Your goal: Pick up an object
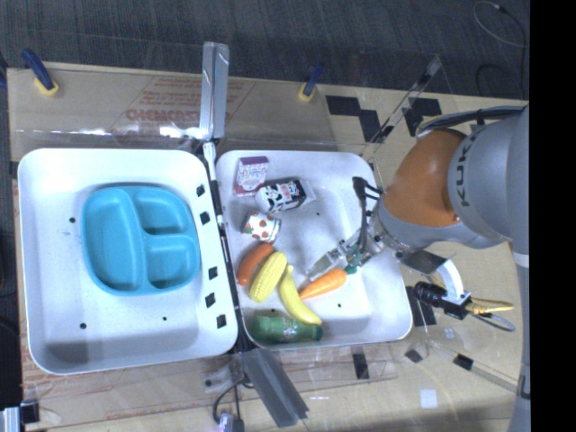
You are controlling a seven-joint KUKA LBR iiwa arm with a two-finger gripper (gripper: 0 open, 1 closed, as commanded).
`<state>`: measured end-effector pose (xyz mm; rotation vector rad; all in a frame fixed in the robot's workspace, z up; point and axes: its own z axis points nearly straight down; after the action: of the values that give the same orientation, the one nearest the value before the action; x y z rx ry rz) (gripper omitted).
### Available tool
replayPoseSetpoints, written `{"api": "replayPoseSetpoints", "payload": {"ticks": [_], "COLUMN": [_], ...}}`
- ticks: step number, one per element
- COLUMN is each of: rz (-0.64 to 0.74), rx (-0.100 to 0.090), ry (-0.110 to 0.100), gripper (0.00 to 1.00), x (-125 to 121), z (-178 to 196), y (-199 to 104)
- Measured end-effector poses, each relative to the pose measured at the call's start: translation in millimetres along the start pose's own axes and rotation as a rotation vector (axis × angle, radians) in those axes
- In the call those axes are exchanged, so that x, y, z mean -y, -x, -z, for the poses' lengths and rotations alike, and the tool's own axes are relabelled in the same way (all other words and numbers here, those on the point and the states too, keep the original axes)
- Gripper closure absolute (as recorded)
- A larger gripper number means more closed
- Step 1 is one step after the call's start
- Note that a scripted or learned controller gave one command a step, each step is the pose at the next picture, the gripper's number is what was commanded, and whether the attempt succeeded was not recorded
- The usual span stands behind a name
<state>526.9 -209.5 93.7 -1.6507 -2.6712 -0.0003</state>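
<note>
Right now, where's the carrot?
The carrot lies in the right bin, lower middle, just right of the banana and directly below the gripper.

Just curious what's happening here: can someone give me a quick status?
Gripper low in right white bin, touching orange toy carrot. Nothing lifted. Yellow banana and corn cob crowd alongside.

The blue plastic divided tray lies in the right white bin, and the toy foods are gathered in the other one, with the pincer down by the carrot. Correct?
Not quite. The camera view shows the blue plastic divided tray in the left white bin. The toy foods are gathered in the right white bin, where the pincer sits down by the orange toy carrot.
</note>
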Motion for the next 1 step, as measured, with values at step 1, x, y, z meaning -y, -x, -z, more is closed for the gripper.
{"api": "replayPoseSetpoints", "payload": {"ticks": [1], "rz": [-0.046], "rx": [0.002], "ry": [0.001], "gripper": [0.00], "x": [-106.8], "z": [-0.9], "y": [33.0]}}
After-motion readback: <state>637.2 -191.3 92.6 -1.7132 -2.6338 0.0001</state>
